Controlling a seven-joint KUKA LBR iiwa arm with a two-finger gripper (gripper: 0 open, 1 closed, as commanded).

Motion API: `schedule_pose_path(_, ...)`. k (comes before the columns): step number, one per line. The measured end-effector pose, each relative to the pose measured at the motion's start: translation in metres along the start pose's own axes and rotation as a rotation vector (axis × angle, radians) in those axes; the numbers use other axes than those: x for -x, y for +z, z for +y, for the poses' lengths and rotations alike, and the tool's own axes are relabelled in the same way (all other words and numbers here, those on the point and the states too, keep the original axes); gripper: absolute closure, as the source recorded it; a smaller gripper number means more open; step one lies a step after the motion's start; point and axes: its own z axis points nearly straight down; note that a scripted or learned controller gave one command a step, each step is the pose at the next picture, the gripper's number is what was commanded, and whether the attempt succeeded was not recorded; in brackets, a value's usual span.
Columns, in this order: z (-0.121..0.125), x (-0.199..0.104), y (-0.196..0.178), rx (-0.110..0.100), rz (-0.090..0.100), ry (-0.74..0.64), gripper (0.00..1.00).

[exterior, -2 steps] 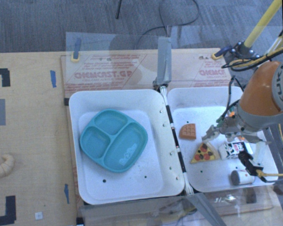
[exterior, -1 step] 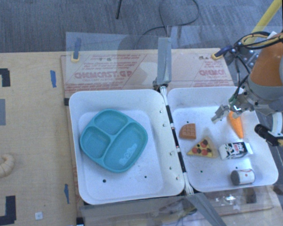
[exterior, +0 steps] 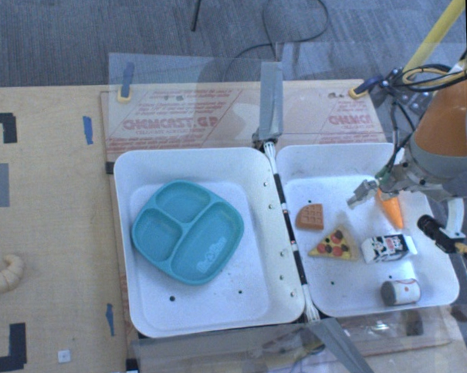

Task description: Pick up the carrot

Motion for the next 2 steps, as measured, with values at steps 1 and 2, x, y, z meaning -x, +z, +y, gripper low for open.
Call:
schedule_pose_path(1,-0.003,0.007,-0.008,-0.003,-0.017,0.004,1.0)
schedule_pose_path(2,0.012,-0.06,-0.094,-0.038,-0.018,0.006,1.0)
